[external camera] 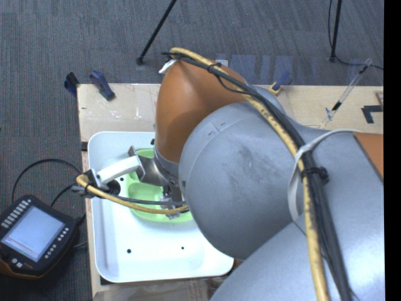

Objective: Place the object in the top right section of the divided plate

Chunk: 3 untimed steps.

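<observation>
In left bin (119, 256): green divided plate (141, 207), mostly hidden under arm (250, 168); claw state unclear.

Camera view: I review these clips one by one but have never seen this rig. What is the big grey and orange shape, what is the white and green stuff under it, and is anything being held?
The big grey shape is a robot arm, seen from a fixed camera above the bench looking down at a slant. It reaches in from the right, and its orange band sits just above the wrist. Because the arm is so close to the camera, it covers much of the scene.

Under it is a shallow white bin resting on a wooden bench. Inside the bin lies a light green plate, mostly hidden by the wrist. The gripper's fingers are hidden too, so whether anything is held cannot be told.

The screen device on the floor at left is probably a hand controller.
</observation>
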### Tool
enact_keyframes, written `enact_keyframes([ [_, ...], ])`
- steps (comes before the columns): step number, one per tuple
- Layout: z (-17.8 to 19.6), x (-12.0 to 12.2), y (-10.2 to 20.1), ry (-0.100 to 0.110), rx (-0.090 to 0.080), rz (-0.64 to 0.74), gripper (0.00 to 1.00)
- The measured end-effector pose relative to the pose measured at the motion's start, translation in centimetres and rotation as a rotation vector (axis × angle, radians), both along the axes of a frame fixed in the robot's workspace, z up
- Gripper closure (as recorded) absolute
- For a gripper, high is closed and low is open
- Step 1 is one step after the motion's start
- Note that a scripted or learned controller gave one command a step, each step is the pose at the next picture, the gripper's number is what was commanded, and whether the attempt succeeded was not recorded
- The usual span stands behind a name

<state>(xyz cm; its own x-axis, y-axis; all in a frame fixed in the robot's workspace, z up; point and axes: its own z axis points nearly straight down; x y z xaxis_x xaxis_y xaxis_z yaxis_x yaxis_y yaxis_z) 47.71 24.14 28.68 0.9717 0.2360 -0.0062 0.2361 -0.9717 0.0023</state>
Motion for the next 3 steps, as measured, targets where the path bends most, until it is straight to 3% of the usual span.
enact_keyframes([
  [1, -20.19, -0.22, 0.04, 0.003, 0.002, -0.025, 1.0],
  [2, -20.25, -0.29, -0.01, 0.007, 0.002, -0.026, 0.0],
  [3, -19.55, -0.22, -0.34, 0.011, -0.002, -0.032, 1.0],
])
